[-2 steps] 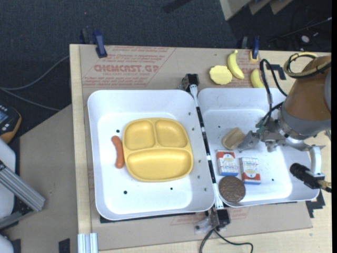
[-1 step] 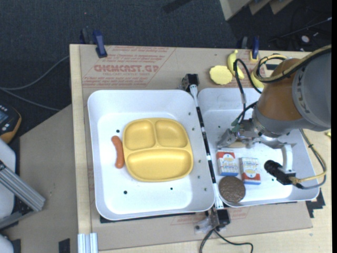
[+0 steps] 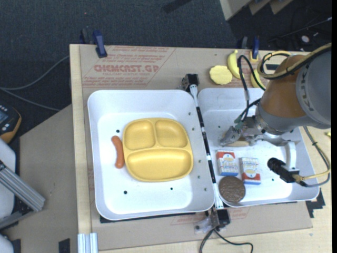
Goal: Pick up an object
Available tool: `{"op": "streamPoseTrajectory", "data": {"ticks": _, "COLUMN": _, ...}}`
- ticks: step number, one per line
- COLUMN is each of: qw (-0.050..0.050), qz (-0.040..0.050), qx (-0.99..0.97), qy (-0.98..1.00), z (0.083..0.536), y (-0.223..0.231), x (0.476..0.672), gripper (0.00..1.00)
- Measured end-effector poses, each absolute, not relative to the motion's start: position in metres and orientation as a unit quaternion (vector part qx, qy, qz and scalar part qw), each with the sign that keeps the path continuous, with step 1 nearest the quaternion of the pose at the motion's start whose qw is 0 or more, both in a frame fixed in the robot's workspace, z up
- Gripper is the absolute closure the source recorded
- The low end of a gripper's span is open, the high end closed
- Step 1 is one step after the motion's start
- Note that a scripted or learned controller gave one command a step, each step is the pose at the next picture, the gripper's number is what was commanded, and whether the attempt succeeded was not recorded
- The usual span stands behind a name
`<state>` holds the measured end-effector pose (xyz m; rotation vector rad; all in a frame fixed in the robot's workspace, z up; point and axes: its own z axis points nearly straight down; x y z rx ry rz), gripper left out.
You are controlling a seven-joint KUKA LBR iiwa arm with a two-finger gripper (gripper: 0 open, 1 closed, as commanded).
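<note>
My gripper reaches low into the right bin, near its left-middle part, just behind two small boxes. The red and white box lies closest below it, and a second small box with a blue and red edge lies to its right. A brown round disc rests at the bin's front edge. In the left bin a yellow divided plate lies in the middle with an orange sausage along its left side. Nothing shows held in the gripper.
The grey and orange arm covers the right bin's back right part. On the bench behind the right bin lie a yellow round toy and a banana. A black divider rail runs between the bins.
</note>
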<state>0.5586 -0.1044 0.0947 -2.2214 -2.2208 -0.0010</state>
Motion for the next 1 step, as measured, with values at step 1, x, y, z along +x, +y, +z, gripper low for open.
{"op": "streamPoseTrajectory", "data": {"ticks": 1, "qw": -0.004, "qz": -0.0042, "qx": -0.704, "qy": -0.71, "z": 0.1904, "y": -0.0214, "x": 0.5988, "gripper": 1.0}}
